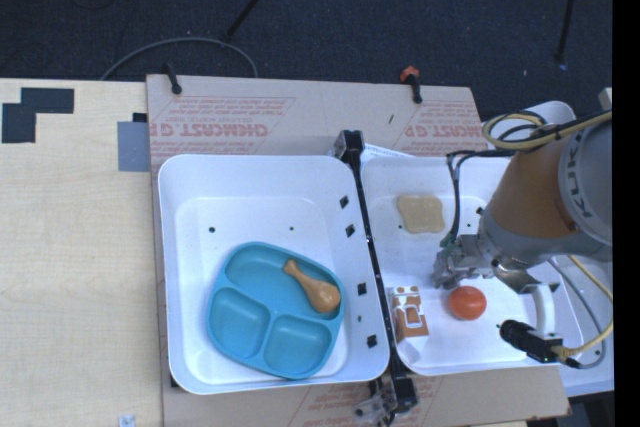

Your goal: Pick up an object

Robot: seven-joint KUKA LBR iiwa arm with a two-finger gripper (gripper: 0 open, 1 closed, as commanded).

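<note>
My gripper is low in the right bin, just up and left of a red tomato. The tomato lies on the bin floor and is not between the fingers. A beige flat piece like a slice of bread rests toward the back of the same bin. A small white and orange carton lies at the bin's front left. In the left bin a blue divided plate carries a tan chicken drumstick.
A black divider with clips runs between the two bins. Cardboard sheets lie under and behind the bins. The grey arm with its orange band covers the right bin's right side.
</note>
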